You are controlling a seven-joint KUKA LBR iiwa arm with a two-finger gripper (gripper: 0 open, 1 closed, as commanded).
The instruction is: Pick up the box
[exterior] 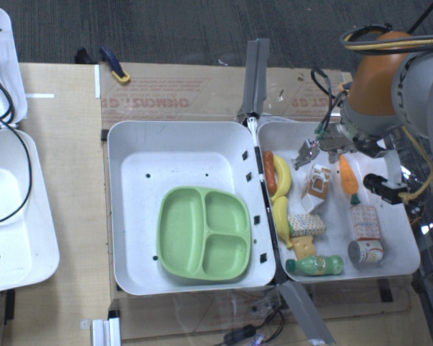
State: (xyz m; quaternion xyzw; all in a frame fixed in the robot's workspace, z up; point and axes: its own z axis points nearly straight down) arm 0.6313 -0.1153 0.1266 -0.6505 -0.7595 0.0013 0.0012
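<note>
The green bottle [316, 266] lies at the near edge of the right bin [408, 259]. The box [318, 182] lies mid-bin, just beside the carrot [348, 178]. Risk: crowding could deflect the grasp. The arm bends over the far side; the gripper [308, 152] hovers above the box, fingers narrowly parted, empty.

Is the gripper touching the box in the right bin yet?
Cannot tell. In the camera view the gripper hangs just up-left of the box, but the slanted look-down hides any height gap between them.
</note>
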